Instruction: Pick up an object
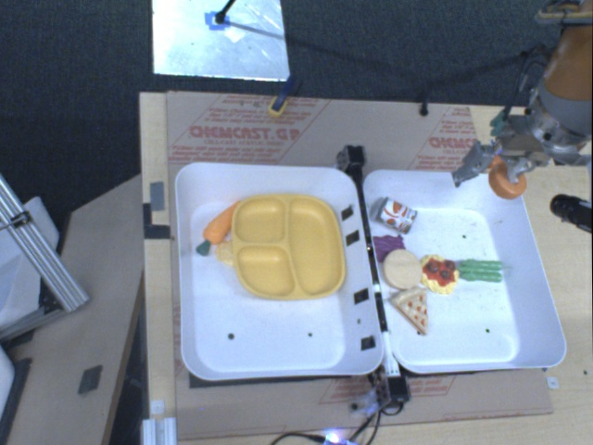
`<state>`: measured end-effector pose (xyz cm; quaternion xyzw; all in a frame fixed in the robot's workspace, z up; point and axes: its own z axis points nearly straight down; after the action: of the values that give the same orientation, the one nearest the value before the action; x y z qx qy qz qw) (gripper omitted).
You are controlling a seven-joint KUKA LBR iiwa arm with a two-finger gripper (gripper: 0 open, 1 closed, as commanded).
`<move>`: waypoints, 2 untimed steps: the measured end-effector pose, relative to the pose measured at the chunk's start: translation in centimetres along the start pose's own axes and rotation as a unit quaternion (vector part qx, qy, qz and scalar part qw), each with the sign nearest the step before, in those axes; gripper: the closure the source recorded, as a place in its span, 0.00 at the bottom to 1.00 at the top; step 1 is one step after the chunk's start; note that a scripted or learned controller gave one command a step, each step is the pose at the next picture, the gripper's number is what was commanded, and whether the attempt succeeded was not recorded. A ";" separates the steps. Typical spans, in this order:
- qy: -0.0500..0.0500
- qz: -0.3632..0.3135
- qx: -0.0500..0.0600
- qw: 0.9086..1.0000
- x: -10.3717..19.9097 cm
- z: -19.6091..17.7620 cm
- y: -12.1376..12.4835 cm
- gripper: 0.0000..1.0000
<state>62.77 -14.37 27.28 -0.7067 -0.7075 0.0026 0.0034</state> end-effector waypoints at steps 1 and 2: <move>-0.001 -0.001 -0.005 1.000 0.0 -0.6 0.2 0.00; -0.001 0.000 -0.003 1.000 -0.9 4.2 0.5 0.00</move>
<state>63.20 -15.26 23.08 -0.7068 -0.7075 0.0007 0.0006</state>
